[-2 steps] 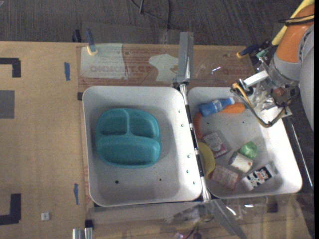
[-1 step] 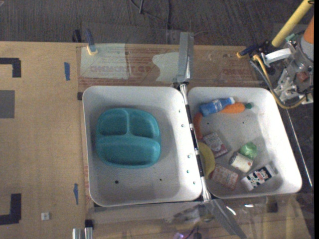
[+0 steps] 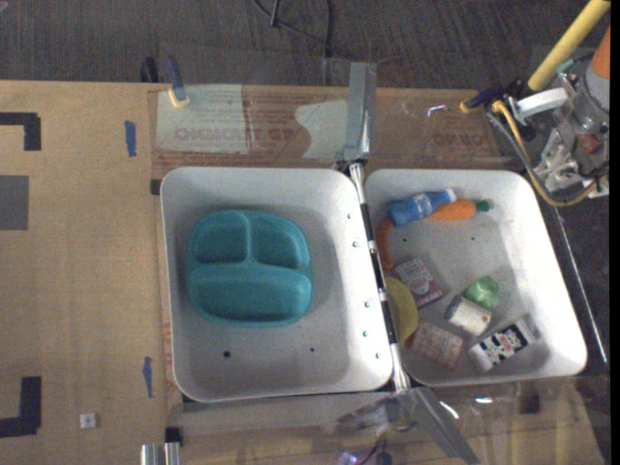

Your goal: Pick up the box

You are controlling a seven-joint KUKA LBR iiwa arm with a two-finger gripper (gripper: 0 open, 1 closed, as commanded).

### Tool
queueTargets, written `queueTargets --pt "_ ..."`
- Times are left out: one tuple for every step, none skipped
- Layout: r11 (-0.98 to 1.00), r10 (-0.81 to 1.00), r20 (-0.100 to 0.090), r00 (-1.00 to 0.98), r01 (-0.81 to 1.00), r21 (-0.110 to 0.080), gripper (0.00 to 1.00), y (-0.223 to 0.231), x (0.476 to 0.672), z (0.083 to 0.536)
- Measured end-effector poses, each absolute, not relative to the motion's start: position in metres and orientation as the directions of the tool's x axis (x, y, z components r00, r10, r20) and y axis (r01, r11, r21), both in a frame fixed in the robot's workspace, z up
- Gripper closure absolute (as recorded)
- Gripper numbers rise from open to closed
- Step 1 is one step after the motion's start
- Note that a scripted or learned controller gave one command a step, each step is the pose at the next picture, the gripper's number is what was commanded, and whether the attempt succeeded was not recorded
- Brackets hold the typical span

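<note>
In the right bin, three boxes, one bottle.

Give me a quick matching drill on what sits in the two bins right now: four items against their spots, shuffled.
Items:
1. teal divided plate
2. blue bottle
3. black-and-white carton
4. yellow banana

Places:
A. right bin, near corner on the arm's side
B. left bin, middle
C. right bin, far edge, beside the orange carrot
D. right bin, against the wall shared with the left bin

Pairs: 1-B, 2-C, 3-A, 4-D
</note>
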State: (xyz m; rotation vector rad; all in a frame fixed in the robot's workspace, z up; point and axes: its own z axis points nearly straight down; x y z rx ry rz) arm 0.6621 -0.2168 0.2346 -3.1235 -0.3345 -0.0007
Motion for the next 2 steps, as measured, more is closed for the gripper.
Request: queueTargets --pt "-0.976 0.217 0.001 0.976 0.217 0.001 1.0 -0.214 0.663 0.245" --pt "-0.975 0.221 0.002 0.975 0.221 0.001 1.0 -0.213 0.664 0.256"
